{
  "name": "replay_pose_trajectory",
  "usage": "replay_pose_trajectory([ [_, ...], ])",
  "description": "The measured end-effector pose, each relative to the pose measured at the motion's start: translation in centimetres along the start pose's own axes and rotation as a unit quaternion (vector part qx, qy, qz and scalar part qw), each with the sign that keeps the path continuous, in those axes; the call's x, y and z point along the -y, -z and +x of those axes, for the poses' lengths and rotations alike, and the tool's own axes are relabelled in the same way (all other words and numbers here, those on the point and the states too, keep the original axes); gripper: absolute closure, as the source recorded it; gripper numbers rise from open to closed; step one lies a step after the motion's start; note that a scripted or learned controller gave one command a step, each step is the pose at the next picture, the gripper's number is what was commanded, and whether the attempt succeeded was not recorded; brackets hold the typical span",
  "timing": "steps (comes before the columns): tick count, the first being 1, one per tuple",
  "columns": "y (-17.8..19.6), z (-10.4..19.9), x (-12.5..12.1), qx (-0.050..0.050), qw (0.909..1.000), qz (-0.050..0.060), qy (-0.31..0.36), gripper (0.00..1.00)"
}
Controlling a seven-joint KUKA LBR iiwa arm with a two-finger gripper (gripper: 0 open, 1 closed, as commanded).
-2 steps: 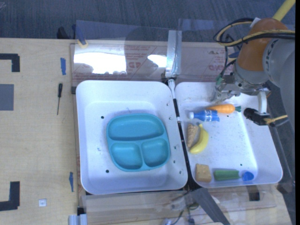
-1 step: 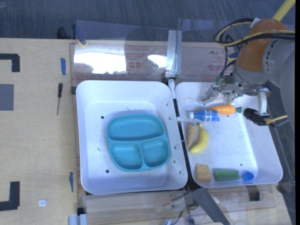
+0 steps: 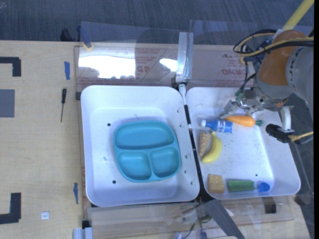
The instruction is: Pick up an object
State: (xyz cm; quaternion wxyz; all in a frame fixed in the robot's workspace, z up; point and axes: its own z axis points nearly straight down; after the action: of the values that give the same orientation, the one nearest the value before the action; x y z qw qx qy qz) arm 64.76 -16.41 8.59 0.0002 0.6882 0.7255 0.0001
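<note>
Hovering over the far end of the right-hand bin (image 3: 284, 180), the end effector (image 3: 242, 105) sits almost on top of the carrot (image 3: 240, 120), an orange piece with a green tip that lies just below and toward the near side of it. Whether its fingers are spread or closed, I cannot tell from this slanted look; nothing is visibly between them, so I would not call anything gripped.

The carrot's long axis runs left to right across the bin, green tip pointing right. Its left end touches or nearly touches the blue-and-white tube (image 3: 218, 126), which lies along roughly the same line, further left.

Judging the geometry, the carrot is the nearest candidate: a short drop, with the fingers closing across its narrow width, looks like the move. The tube butting up against it could get nudged.

Well apart, nearer the camera: the banana (image 3: 213, 151) beside a brownish bar (image 3: 204, 142), then a tan block (image 3: 216, 183), a green cylinder (image 3: 240, 185) and a small blue cap (image 3: 263, 186) along the near wall. The blue divided plate (image 3: 146, 150) sits in the left bin (image 3: 94, 148).
</note>
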Motion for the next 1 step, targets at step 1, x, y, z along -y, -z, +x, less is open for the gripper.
replay_pose_trajectory([
  [1,0.48,-4.52,1.79,-0.008,0.9995,-0.002,-0.032,0.0],
])
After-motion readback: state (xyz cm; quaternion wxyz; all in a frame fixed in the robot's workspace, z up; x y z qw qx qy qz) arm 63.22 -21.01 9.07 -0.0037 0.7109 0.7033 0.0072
